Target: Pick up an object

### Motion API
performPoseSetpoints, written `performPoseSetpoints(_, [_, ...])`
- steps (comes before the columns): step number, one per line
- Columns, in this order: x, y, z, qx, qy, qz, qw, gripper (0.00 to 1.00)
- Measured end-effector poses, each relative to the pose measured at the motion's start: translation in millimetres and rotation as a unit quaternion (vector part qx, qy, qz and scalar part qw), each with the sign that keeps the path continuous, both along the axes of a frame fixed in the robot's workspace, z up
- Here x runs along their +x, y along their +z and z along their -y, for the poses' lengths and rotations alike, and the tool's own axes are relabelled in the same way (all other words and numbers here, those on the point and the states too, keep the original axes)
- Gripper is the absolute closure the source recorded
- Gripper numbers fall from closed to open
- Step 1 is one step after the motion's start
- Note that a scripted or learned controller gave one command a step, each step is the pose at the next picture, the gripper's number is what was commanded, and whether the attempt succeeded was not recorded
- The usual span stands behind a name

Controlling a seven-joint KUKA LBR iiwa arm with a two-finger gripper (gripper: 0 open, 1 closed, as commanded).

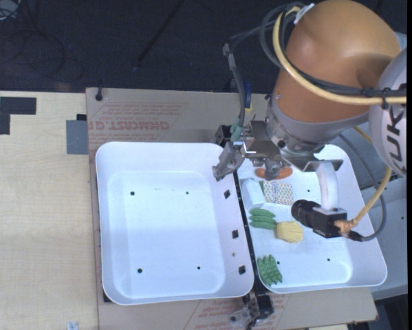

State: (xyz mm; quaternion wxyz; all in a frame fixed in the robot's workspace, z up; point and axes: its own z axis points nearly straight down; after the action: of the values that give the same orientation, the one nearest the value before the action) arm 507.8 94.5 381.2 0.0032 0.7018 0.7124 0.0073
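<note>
- Camera view: gripper [255,158] sits low over the right bin [329,270], at its upper-left corner beside the divider — finger state cannot be told.
- Right bin contents: green pod [263,218], yellow corn piece [289,232] just beside it, green cluster [269,269] nearer the front, patterned white packet [279,192].
- Left bin [116,253] adjoins.

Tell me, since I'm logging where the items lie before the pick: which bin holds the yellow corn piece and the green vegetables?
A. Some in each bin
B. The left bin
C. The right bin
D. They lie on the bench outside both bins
C: the yellow corn piece and both green vegetables lie in the right bin, below the gripper.
</note>
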Motion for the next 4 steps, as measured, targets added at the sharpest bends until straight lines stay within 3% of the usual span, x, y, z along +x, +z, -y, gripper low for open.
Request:
performPoseSetpoints(1, [-1.5,-0.4,6.6,-0.0039,-0.005,-0.011,0.9999,1.00])
performPoseSetpoints(2, [4.0,85.3,-55.5,-0.0015,-0.004,-0.005,1.0000,1.00])
performPoseSetpoints(3, [-34.0,17.1,-10.7,-0.0043,-0.009,-0.012,0.9999,1.00])
performPoseSetpoints(4, [-31.6,118.7,-59.0,-0.0015,-0.005,-0.004,1.0000,1.00])
